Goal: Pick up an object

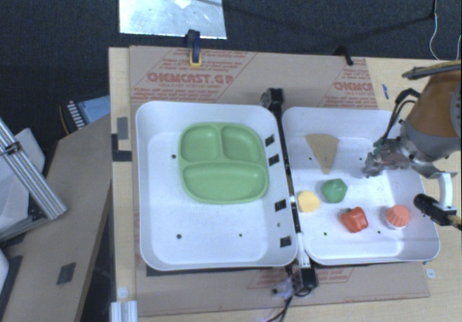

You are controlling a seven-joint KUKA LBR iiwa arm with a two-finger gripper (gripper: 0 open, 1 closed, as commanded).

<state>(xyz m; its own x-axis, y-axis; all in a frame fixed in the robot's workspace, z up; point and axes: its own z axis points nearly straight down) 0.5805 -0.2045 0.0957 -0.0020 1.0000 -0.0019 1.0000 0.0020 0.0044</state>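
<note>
Green divided plate (221, 162) is sitting in the left bin (155, 241), centre-left of frame. Right bin (426, 245) is holding the candidates: tan wedge (323, 149) lying upper centre, yellow piece (308, 201) sitting against the left wall, green round piece (333, 190) just beside it, red pepper-like piece (354, 219) lower centre, orange-and-white piece (396, 216) lower right. Gripper (377, 162) is hovering at the right edge of frame, over the right bin's upper right area, well apart from every piece, nothing between it. Finger opening: cannot tell, too blurred.
</note>
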